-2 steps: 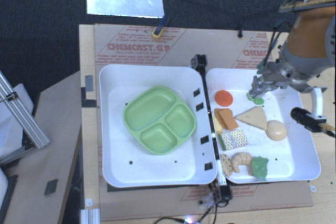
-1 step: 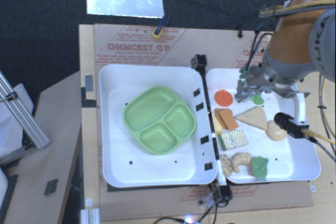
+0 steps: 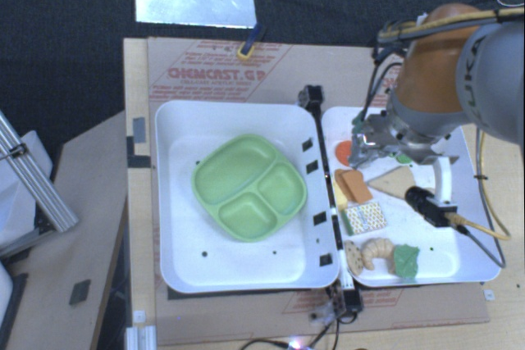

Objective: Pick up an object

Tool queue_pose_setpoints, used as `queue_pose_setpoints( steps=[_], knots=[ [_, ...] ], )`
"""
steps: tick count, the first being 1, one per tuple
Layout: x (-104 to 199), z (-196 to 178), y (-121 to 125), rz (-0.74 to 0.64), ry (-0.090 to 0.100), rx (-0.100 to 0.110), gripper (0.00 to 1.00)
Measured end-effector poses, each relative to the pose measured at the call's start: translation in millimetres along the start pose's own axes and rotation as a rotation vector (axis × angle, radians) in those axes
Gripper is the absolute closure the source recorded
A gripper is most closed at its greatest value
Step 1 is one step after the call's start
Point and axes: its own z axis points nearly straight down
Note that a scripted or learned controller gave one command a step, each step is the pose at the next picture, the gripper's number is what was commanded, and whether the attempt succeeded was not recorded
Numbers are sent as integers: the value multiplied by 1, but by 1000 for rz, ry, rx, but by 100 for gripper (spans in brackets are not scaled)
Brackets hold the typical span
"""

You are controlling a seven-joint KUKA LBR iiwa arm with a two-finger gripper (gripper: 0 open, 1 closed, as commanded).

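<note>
Your hand point(image 3: 361, 145) hangs over the crowded toys point(image 3: 354, 186); I cannot tell its grip. Neighbours could jam a grasp.

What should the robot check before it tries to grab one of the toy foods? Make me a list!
1. Claw is over the right bin, where the food lies: ok.
2. Something is close beneath the claw: ok, the red-orange piece and the orange block sit right by it.
3. Claw open wide enough: cannot tell, the wrist hides it.
4. Claw already holding something: cannot tell.
5. Pieces have room around them: not ok, the orange block, checkered square, croissant and green piece crowd along the bin's left and front sides.
6. Green divided plate in the left bin is out of the way: ok.
</note>
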Motion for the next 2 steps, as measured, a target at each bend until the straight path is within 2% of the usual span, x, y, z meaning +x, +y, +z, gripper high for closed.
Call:
queue_pose_setpoints(
  steps=[1,2],
  knots=[
    [3,-19,-8,1,0,-2,100],
    [-1,1,-9,6,-1,0,100]
  ],
)
